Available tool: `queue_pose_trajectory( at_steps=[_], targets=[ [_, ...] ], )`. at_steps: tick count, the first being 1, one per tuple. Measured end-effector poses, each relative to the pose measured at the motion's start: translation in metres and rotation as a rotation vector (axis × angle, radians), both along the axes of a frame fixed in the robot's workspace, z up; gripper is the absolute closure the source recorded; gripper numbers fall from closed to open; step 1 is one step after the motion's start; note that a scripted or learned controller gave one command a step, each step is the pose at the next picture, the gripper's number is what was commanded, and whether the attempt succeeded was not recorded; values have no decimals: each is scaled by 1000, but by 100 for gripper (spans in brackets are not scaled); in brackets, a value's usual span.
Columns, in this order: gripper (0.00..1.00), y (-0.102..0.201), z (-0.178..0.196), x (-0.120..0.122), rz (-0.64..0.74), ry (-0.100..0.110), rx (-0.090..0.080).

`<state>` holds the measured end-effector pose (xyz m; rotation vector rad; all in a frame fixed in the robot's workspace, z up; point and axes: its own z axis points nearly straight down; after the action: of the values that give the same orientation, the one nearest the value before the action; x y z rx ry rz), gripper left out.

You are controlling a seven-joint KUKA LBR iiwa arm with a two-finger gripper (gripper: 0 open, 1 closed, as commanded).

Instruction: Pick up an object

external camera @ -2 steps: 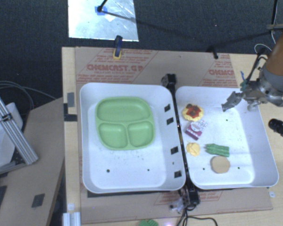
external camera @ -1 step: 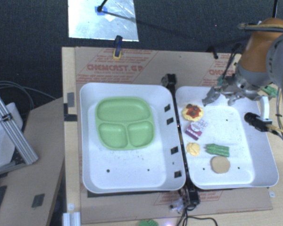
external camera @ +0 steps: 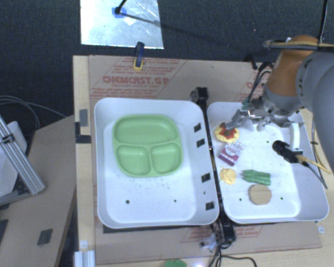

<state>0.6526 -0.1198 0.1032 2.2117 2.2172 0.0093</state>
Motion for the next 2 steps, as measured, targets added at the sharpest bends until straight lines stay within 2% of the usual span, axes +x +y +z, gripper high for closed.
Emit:
queue_pose_trajectory(
  at_steps=[1,2],
  targets=[
    [0,7,-13,20,2,-4,-1],
    [0,10,-19,-27,-2,13,3]
  ],
)
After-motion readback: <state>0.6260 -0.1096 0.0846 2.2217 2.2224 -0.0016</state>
